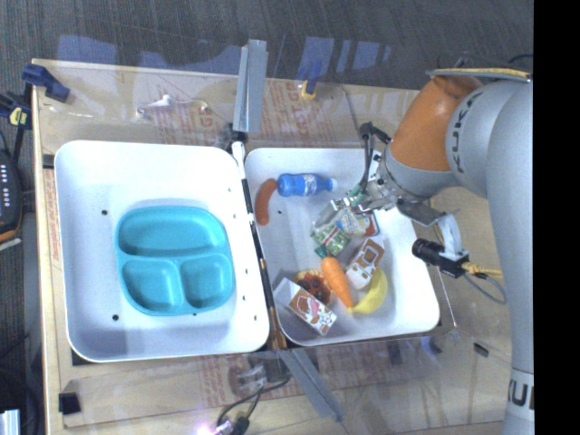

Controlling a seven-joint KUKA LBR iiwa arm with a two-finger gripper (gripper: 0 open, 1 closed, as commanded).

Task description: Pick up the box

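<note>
Pincer [355, 203]: mine is hovering over the right bin [412, 308], above a crinkly packet [332, 231]; how far it is gaping I cannot tell.
Box [308, 306]: lying in that bin's near left corner, well apart from my pincer.
Neighbours: carrot [337, 282] and banana [373, 295] are lying just beside the box.
Left bin [82, 306]: holding a blue tray [173, 260].
</note>
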